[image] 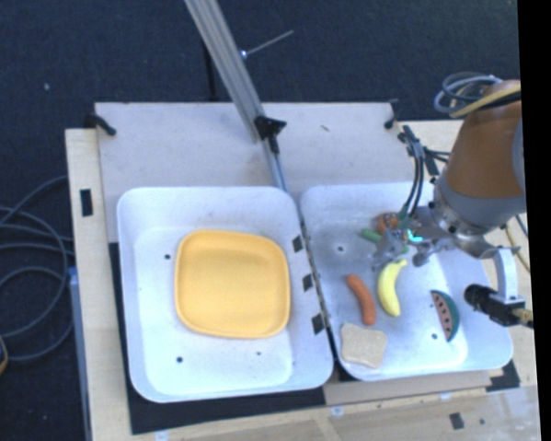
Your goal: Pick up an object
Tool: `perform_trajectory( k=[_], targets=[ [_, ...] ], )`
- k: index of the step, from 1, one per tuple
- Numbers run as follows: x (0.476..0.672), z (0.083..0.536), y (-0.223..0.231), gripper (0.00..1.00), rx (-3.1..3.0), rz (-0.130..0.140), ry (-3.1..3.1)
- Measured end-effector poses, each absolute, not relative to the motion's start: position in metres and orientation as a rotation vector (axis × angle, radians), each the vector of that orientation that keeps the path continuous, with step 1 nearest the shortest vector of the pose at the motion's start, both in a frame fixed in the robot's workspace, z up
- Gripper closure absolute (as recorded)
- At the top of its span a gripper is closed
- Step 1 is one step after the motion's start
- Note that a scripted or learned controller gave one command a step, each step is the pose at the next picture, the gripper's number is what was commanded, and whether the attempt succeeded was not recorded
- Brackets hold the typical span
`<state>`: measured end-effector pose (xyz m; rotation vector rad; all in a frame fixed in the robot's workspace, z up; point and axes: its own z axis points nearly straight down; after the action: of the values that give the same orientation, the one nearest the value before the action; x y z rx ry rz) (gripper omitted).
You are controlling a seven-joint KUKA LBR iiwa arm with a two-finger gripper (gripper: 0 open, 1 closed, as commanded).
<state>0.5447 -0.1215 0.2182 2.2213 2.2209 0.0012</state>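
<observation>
The right bin (481, 344) holds a yellow banana (390, 289), an orange-red sausage (361, 298), a slice of bread (364, 345) and a watermelon slice (444, 314). A small orange-brown object (387, 223) lies at the bin's back, partly hidden by the wrist. My gripper (399, 248) hangs just above the banana's upper tip, with a teal light on it. Its fingers look spread and open, with nothing held between them. The arm's orange band (488, 148) is over the bin's right side.
The left bin (133, 222) holds a square yellow plate (232, 284). A slanted metal pole (233, 74) runs from the top of the view down to the gap between the bins. A black fitting (490, 302) sits on the right bin's right side. Cables lie on the floor at the left.
</observation>
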Motion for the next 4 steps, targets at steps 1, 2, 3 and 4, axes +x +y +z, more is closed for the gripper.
perform_trajectory(
  k=[1,2,3,4],
  targets=[
    [0.545,0.218,-0.121,0.0,2.221,0.001,2.221],
    [0.54,0.161,-0.13,0.0,2.225,-0.005,2.222],
    [0.533,0.102,-0.136,0.0,2.226,-0.005,2.222],
    [0.534,0.101,-0.137,0.0,2.221,0.002,2.22]
  ],
)
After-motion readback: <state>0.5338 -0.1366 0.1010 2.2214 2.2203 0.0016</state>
